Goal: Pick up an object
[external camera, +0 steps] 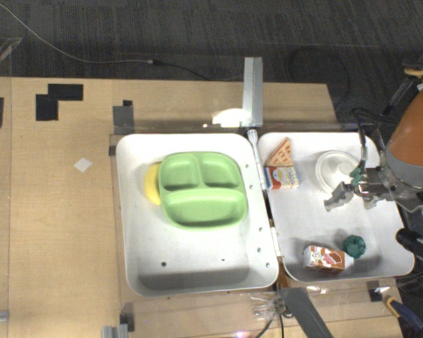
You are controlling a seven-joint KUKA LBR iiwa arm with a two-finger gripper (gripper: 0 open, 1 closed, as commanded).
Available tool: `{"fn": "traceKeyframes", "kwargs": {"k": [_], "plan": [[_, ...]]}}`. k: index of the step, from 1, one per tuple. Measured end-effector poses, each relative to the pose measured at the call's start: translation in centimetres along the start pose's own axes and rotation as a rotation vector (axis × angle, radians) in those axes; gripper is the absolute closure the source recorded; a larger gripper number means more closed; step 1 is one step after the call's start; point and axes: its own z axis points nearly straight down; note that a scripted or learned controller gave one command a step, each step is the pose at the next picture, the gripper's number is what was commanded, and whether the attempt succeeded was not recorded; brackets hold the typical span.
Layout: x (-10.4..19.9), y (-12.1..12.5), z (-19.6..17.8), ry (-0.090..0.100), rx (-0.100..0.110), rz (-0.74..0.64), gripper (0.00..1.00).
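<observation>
From my feed, the arm (411, 147) reaches in from the right over the right bin (298, 266), and its gripper (336, 198) hangs above the bin's middle, just beside a clear round cup (332, 166) that sits toward the back. I cannot tell how the gripper is set; it is too small and grey against the white floor, and I see nothing between its tips. Near the bin's back left corner lies an orange wedge-shaped piece (280, 153), touching a small carton (282, 176) in front of it. Along the front wall lie a brown and white carton (323, 258) and, just beside it, a dark green ball-like thing (353, 246). In the left bin (142, 264) a green divided tray (201, 188) rests on a yellow object (152, 184) that peeks out at its left. Both bins sit on the wooden counter (54, 219).
</observation>
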Motion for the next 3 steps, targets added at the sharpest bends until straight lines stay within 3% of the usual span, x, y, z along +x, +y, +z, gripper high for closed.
{"fn": "traceKeyframes", "kwargs": {"k": [1, 2, 3], "plan": [[-4.9, -1.4, 6.4, 0.0, 0.001, 0.092, 0.0], [-6.4, -2.0, 10.9, -0.002, -0.008, 0.056, 0.0], [-6.5, -2.1, 10.9, -0.004, -0.008, -0.089, 0.0]]}}
